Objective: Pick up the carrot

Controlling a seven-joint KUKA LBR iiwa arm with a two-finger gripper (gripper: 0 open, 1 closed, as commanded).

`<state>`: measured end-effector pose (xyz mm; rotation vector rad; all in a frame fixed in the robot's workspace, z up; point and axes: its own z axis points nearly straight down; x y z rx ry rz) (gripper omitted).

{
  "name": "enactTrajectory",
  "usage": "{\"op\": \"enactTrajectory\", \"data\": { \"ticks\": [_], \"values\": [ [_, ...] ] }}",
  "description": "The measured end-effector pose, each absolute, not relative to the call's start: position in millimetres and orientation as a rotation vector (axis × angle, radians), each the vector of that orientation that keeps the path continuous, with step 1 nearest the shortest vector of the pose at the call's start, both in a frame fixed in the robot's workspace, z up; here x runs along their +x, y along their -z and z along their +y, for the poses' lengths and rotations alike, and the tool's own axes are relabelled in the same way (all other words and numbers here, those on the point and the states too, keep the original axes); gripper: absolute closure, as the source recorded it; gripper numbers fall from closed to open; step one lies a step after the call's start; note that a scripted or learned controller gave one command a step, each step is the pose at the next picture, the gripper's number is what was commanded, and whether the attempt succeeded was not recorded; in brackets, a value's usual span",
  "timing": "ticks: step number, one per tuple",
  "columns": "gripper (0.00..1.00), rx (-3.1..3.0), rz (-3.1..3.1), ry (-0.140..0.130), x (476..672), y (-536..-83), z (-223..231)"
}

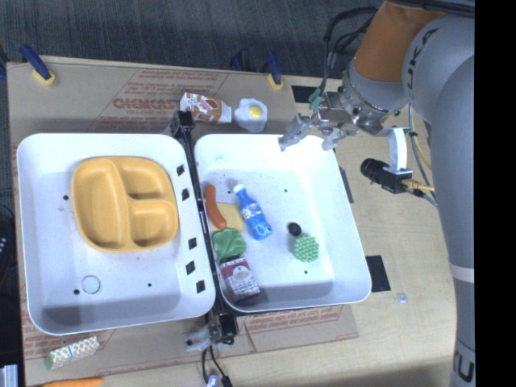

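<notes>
A slim orange carrot [211, 205] lies along the right bin's [347, 240] left wall, beside a blue plastic bottle [251, 212] and leafy green toy [227, 243]. The metal gripper [310, 131] hovers over the bin's back rim, fingers spread, pinching nothing; its wrist is cable-tangled.

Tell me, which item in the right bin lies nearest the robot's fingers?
The blue bottle: it lies higher up the right bin than the green ball and dark object.

Plastics over cardboard
Glossy white plastic bins [339, 216]; beside them, matt yellow plastic tray [125, 201], shiny blue bottle [253, 213], printed brown cardboard [161, 95] beneath.
</notes>
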<state>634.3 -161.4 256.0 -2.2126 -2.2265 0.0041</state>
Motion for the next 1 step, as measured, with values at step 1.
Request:
{"op": "enactTrajectory", "data": {
  "ticks": [1],
  "values": [
    [0.0, -2.407, -2.011, -0.006, 572.5, -143.4, -116.5]
  ]
}}
